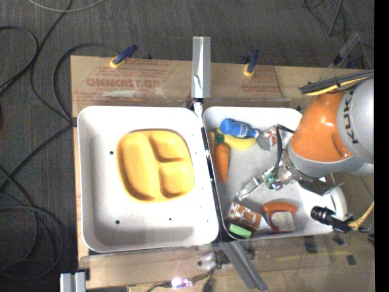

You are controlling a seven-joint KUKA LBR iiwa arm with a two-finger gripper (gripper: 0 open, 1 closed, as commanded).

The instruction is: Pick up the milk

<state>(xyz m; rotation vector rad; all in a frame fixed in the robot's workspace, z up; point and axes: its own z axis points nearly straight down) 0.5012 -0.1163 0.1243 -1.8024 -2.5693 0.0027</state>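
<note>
The milk [245,214] is a small brown and white carton lying on its side near the front edge of the right bin [292,111]. My gripper [265,181] hangs over the middle of that bin, under the orange wrist band. It is a little behind and to the right of the carton, apart from it. Nothing shows held in it.
Around the carton lie a green piece [240,230] at the front rim and a red and white item [281,215] to its right. A carrot [222,161], a banana [240,142] and a blue bottle [237,128] sit at the back left. The left bin [97,224] holds a yellow divided tray [156,164].
</note>
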